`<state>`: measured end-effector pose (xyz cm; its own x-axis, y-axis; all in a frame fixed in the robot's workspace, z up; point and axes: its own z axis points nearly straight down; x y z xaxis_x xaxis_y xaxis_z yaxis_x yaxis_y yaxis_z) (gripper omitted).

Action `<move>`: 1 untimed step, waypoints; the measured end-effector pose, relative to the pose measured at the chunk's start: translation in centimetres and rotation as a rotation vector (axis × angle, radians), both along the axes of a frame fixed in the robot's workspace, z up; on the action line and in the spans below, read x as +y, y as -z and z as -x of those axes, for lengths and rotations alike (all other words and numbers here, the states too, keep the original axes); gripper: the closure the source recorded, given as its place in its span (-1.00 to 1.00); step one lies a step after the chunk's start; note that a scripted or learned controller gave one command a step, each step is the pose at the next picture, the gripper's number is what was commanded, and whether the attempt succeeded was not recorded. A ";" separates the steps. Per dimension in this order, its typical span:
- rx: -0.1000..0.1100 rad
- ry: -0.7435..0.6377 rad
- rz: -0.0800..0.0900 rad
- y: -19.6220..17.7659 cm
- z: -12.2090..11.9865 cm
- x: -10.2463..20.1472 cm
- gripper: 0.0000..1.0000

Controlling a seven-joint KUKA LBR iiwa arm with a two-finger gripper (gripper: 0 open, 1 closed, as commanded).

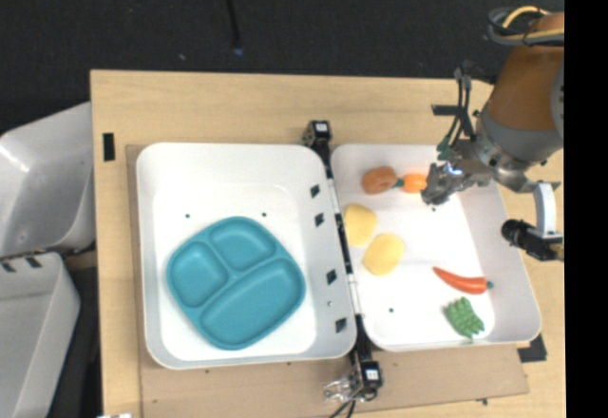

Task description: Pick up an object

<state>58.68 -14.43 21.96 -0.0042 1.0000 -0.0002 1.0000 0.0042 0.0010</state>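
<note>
Your claw (439,188) hangs low over the far part of the right bin (508,297), at the end of the grey arm (521,107) with its orange band, which comes in from the right side of the view. From this angle you cannot tell how the claw stands. Just to its left lies a small orange piece (414,183), touching or nearly touching the claw's tip; nothing shows it as gripped. Right beside that piece, further left, sits a brown rounded object (379,180). Look nearer in the same bin and you find two pale yellow lumps: one (359,222) close to the bin's left wall, the other (384,254) just beside it toward the front. Toward the front right of the bin lies a red pepper (462,280) with a green stem end, stretched roughly across, and a little in front of it a small green leafy item (465,317) near the bin's front wall. The left bin (157,207) stands side by side with the right one, the two joined along a dark seam with clips. In it rests a blue divided plate (236,282) with three compartments, set toward the front. Both bins sit on the light wooden worktop (119,103), with a dark floor beyond it.
</note>
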 end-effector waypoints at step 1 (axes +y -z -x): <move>0.000 -0.002 -0.002 -1.4 1.1 4.8 1.00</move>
<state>57.53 -9.60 23.39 -0.0063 1.0000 0.0015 1.0000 0.0063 0.0014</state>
